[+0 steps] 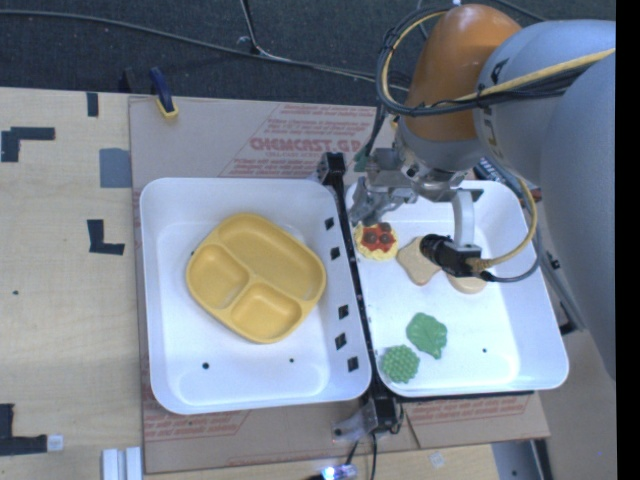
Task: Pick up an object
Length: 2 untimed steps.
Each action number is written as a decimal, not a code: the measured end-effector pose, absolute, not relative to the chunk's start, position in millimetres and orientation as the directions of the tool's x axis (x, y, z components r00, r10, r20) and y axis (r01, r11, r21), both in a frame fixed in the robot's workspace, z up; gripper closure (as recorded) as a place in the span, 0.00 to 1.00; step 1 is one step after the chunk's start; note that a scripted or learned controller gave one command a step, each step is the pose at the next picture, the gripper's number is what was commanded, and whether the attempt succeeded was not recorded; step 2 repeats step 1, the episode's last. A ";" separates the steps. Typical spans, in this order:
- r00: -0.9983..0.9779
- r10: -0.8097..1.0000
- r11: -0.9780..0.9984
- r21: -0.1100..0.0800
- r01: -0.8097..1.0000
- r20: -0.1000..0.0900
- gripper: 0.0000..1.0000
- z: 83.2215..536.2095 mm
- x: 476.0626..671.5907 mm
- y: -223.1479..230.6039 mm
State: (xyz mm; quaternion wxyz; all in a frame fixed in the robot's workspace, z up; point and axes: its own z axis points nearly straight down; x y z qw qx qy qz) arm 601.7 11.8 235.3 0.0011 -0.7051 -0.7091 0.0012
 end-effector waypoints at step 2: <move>-0.008 1.000 0.008 -0.004 1.000 0.001 1.00 233.1 592.6 72.7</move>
